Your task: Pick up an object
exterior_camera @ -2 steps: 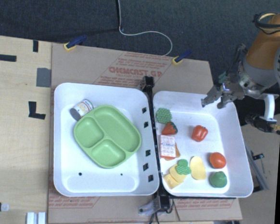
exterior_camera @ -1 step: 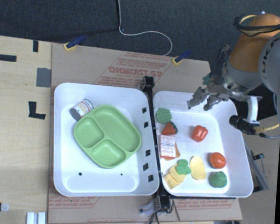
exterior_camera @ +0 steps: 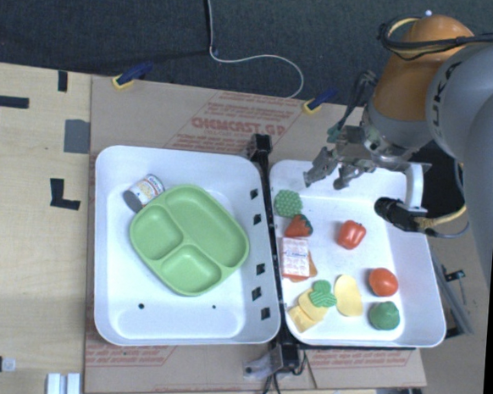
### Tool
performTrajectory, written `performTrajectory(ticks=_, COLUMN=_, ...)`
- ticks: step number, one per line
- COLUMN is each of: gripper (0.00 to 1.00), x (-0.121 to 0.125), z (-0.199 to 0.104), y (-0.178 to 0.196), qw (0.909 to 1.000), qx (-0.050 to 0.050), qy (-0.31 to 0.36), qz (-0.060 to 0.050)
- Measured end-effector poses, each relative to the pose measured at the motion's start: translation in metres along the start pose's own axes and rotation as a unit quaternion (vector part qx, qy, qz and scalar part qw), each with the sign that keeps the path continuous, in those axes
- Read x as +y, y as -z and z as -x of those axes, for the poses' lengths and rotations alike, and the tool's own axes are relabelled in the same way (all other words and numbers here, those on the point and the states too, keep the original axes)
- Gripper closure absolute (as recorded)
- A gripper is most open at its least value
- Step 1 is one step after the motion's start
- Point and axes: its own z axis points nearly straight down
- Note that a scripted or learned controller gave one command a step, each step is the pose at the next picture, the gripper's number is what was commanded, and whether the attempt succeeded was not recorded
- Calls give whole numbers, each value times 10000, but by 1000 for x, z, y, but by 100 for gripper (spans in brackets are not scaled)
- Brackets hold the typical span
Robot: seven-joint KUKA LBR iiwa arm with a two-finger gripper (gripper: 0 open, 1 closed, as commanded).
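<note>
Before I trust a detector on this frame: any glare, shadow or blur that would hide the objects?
In the camera view, light is even and soft; the white bins look bright but not blown out. The green tray and red pepper read sharp. The gripper is slightly soft and casts only a faint shadow on the right bin.

cardboard sheet (exterior_camera: 227, 122) — red print, unreadable

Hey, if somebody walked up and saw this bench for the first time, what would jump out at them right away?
Probably the big green divided plate lying across the left bin, with a small can at its upper-left edge. Next, the bright toy foods scattered in the right bin: a red pepper, a tomato and a strawberry. The grey arm's gripper hangs over that bin's upper edge, fingers spread and holding nothing.
</note>
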Motion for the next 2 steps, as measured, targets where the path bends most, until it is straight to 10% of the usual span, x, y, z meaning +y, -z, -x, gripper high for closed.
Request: performTrajectory(ticks=2, gripper=100, x=-12, z=-82, y=6, qw=10000, qx=-1, qy=-1, qz=5)
